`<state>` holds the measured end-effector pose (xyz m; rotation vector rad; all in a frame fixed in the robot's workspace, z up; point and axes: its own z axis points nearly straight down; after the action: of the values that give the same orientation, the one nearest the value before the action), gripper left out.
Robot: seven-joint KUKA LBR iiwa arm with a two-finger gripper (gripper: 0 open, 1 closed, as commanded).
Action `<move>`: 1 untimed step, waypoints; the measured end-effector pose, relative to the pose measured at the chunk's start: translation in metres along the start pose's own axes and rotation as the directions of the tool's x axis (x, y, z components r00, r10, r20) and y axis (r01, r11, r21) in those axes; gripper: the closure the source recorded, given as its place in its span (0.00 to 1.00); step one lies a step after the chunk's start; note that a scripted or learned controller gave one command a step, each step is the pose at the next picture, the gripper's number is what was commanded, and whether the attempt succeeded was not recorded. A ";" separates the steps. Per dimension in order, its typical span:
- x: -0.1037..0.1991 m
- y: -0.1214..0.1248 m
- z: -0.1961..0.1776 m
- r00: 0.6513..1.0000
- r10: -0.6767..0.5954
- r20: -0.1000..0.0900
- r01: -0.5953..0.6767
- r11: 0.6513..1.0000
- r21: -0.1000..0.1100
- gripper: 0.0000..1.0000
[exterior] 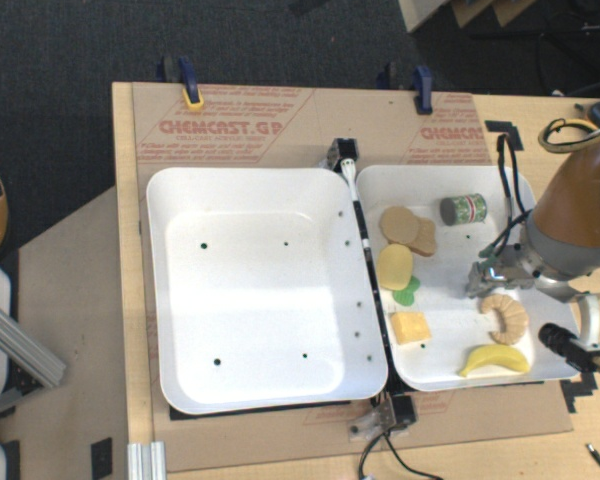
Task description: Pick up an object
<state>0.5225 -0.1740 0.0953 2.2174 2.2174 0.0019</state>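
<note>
Here your gripper (490, 280) hangs low in the right white bin (450, 373), just above the pale brown curled croissant-like toy (507, 316). You are at the reach step, with nothing visibly held. Next you need a descent straight onto that piece.

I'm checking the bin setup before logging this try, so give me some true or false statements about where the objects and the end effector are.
1. All the objects lie in the right bin. True.
2. The banana sits in the left bin. False: it lies near the right bin's front edge.
3. The end effector is over the right bin, just above the croissant. True.
4. The green can stands upright. False: it lies on its side.
5. The yellow cheese wedge lies near the bins' divider. True.
</note>
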 end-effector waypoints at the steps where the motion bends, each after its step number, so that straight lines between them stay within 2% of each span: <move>1: 0.000 0.000 -0.010 1.000 0.000 0.001 0.000 1.000 -0.002 1.00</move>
<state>0.5228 -0.1742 0.1053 2.2163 2.2152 0.0026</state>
